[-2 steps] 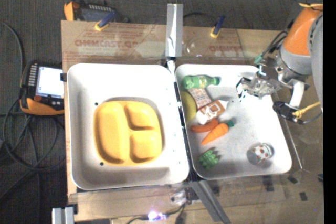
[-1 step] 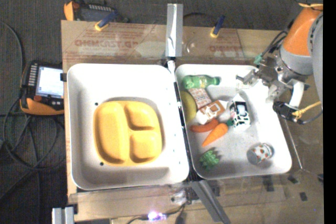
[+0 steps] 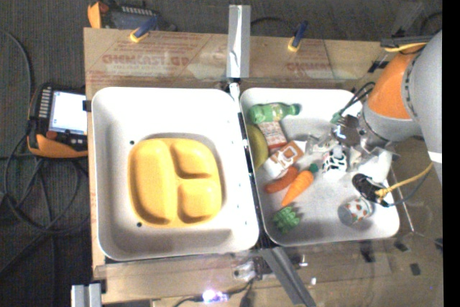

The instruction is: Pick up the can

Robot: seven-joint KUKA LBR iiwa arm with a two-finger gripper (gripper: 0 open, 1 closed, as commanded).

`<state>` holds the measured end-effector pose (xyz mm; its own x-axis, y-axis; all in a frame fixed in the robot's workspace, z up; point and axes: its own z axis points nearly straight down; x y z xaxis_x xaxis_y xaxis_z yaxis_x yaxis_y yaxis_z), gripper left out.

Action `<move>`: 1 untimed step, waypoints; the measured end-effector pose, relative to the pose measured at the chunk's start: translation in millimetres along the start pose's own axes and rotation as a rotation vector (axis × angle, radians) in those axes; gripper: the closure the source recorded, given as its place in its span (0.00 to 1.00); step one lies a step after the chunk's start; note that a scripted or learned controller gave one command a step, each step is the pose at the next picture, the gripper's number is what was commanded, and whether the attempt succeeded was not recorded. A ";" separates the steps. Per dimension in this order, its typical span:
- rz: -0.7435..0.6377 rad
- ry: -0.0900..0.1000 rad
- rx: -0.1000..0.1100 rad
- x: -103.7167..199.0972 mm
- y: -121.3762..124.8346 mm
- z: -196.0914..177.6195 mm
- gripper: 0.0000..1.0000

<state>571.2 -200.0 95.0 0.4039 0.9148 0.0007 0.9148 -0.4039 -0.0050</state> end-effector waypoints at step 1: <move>0.042 -0.003 0.002 32.4 -16.8 -24.8 0.00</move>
<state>569.1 -163.6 119.9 0.4423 0.8969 -0.0031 0.8968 -0.4423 -0.0073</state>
